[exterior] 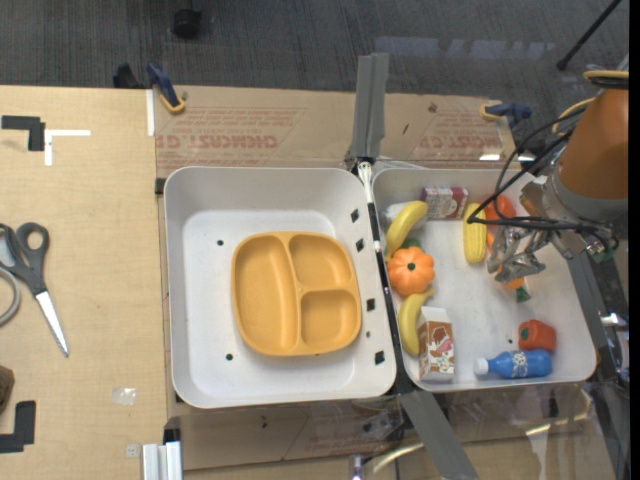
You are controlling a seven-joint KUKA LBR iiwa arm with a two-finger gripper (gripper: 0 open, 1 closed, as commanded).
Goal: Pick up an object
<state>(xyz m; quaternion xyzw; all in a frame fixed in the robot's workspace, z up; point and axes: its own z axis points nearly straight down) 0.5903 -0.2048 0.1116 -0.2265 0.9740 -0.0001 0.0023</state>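
Observation:
The right bin (580, 298) holds several toy foods. A yellow corn cob (474, 240) lies near its back. My gripper (516, 258) hangs low in the bin just right of the corn. A small orange piece (515, 288) pokes out directly below it, and a red-orange item (504, 209) shows just behind it. Toward the bin's left side are an orange pumpkin (411, 270) and two bananas, one behind it (404, 222) and one in front (409, 324). A small carton (436, 346), a blue-labelled bottle (516, 365) and a red pepper (537, 334) sit near the front.
A small can (445, 202) lies at the right bin's back wall. The left bin (190, 298) holds a yellow divided plate (296, 293). Scissors (38, 278) lie on the bench at far left. Cables trail from the arm (595, 158) above the right bin's back corner.

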